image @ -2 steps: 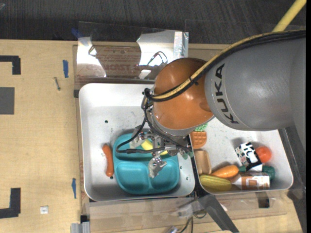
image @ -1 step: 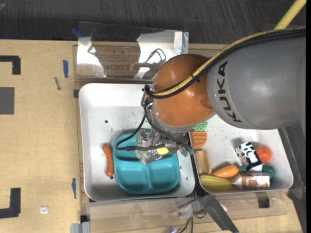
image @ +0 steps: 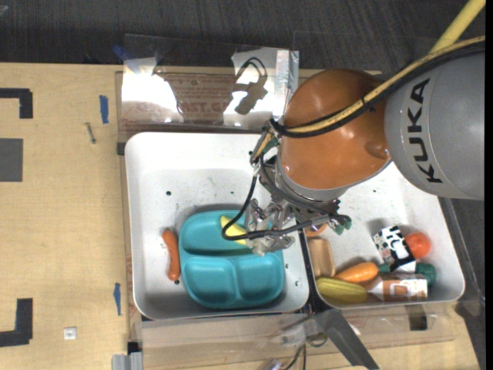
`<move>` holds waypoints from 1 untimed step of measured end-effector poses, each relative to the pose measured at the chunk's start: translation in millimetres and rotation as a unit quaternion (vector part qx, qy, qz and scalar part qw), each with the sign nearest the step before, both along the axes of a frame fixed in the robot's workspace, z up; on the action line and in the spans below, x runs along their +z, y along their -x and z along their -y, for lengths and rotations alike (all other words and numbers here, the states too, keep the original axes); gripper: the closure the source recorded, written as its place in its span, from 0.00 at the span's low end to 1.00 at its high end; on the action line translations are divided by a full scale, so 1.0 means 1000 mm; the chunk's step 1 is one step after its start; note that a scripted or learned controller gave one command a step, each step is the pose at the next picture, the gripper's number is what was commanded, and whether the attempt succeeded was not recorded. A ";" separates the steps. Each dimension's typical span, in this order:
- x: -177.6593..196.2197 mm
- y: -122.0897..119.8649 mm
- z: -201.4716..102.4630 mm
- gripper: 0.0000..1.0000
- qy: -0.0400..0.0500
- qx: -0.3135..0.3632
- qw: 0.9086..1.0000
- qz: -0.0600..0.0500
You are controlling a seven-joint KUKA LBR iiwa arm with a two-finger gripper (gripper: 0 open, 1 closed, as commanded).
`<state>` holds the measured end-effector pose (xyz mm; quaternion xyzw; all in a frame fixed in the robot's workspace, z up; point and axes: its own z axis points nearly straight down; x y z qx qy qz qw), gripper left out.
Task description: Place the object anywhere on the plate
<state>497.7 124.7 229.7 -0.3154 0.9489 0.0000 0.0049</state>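
I see the arm reaching over the left bin, its gripper low over the teal plate; a yellow object lies at the fingers on the plate's upper compartment, grip state unclear; a hotdog lies beside the plate

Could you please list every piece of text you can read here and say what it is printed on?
"KUKA": black letters running down the grey arm.
Bottle in the right bin: its label is too small to read.
Black-and-white box: its pattern is too blurred to tell whether it holds any lettering.
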 end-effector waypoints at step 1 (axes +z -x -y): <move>0.000 0.000 -0.001 0.00 0.000 0.001 1.000 -0.001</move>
